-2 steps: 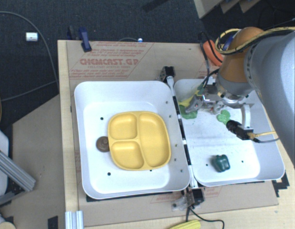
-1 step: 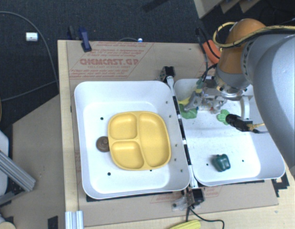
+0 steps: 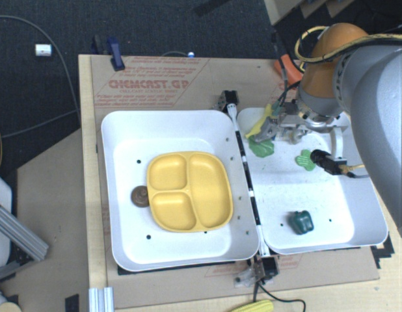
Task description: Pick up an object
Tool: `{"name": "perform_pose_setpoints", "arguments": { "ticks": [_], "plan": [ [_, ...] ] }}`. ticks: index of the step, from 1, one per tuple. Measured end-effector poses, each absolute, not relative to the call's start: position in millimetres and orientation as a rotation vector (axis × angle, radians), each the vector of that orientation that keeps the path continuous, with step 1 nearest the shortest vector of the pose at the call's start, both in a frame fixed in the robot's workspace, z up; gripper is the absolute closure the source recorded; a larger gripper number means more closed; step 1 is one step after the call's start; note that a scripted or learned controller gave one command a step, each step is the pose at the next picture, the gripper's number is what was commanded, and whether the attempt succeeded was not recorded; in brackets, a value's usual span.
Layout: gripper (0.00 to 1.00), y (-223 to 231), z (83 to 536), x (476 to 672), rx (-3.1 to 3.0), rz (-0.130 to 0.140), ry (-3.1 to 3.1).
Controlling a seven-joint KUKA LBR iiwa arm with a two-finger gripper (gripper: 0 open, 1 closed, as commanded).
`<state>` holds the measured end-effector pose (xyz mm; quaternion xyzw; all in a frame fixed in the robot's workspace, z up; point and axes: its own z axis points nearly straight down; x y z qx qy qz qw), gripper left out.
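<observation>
Reaching into the right-hand shallow white plastic bin, we are hovering the metal two-finger gripper at its far left corner, grey arm coming in from the right. We are judging this as the approach step. Whether the gripper is clenched, released or grasping something, we cannot tell. A green soft lumpy object is lying just below the gripper, apparently touching it; a yellow strip is sitting beside it. A smaller bright green piece is lying nearby to the right, a dark teal rounded block well apart toward the near edge. Next we are needing to settle over the green lump, close and lift.
</observation>
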<state>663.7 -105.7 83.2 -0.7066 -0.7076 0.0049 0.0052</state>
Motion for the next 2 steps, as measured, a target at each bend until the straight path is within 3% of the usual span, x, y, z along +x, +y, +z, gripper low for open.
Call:
{"name": "perform_pose_setpoints", "arguments": {
  "ticks": [1,2],
  "plan": [
    [0.0,-91.8,84.8,657.2,-2.22,0.003,-2.221],
    [0.0,-93.7,84.1,665.0,-2.217,0.009,-2.218]
  ]
}}
